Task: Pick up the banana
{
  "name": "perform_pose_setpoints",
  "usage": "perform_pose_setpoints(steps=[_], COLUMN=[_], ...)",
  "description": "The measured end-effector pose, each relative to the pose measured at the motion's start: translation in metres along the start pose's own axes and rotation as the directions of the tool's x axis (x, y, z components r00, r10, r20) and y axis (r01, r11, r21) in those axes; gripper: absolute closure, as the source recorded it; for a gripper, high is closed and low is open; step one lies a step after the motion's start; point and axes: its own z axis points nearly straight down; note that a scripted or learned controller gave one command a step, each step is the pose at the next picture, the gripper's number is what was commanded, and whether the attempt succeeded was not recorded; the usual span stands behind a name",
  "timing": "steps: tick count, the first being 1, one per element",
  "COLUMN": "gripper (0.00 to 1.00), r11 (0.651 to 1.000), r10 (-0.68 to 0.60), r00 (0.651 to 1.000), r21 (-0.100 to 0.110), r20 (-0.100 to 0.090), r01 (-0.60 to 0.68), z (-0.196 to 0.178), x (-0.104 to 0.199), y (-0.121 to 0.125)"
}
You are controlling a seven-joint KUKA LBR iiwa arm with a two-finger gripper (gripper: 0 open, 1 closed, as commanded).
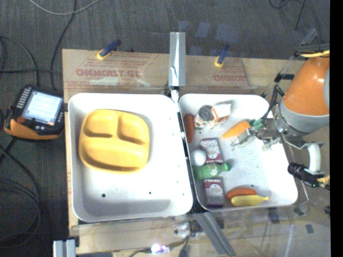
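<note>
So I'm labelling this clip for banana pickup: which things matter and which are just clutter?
Matters:
banana, near edge of the right bin
gripper

Clutter:
carrot
green bottle
white egg
yellow tray in the left bin

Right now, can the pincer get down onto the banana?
Probably yes. The banana lies uncovered at the right bin's near edge, though the orange sausage touches its far side. The pincer hovers by the carrot.
</note>
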Motion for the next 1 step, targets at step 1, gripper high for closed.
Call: perform_pose_setpoints(steps=[1], gripper=[0.00], r11=[0.966], r10=[-0.257], r00=[0.966], r21=[-0.006], r20=[0.004], r01=[0.257], z=[0.0831], x=[0.0360], y=[-0.0412])
